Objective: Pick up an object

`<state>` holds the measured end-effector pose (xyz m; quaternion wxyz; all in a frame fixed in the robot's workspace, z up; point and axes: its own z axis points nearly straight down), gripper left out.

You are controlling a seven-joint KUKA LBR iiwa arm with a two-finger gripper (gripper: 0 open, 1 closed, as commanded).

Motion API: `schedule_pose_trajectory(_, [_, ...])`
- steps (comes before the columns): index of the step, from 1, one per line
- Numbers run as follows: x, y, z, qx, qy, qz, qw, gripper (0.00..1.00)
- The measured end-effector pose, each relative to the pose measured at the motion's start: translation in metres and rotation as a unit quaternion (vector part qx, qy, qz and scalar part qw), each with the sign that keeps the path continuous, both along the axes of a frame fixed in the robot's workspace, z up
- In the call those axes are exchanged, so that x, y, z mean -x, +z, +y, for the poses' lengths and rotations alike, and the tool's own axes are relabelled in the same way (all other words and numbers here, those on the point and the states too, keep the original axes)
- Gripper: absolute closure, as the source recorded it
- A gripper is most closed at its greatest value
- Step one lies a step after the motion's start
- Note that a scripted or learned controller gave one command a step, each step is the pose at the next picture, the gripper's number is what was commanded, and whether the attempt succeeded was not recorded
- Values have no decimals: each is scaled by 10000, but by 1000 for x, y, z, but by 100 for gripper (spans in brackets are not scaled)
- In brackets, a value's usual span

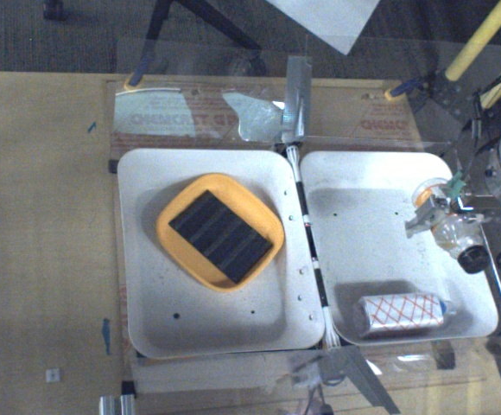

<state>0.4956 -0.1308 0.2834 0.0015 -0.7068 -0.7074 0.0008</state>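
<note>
A yellow-orange rounded pad with a dark ribbed panel lies in the middle of the left bin. A white cylinder with a red lattice pattern lies on its side at the near edge of the right bin. My gripper is over the right bin's right side, low above the floor. A small clear item with a dark end and an orange bit sit right at the gripper. Whether either is between the fingers is hidden.
The two bins meet at a central ridge. A taped cardboard sheet and a metal bracket lie behind the bins. Cables and a yellow pole are at the far right. A chair base stands on the floor.
</note>
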Motion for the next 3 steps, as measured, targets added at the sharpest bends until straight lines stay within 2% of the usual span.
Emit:
schedule_pose_trajectory(1, [-65,-76,-47,11,-275,-17,9996,0])
schedule_pose_trajectory(2, [-128,-127,-72,12,-45,-20,10000,0])
schedule_pose_trajectory(3, [-156,-190,-82,-43,1025,64,9947,0])
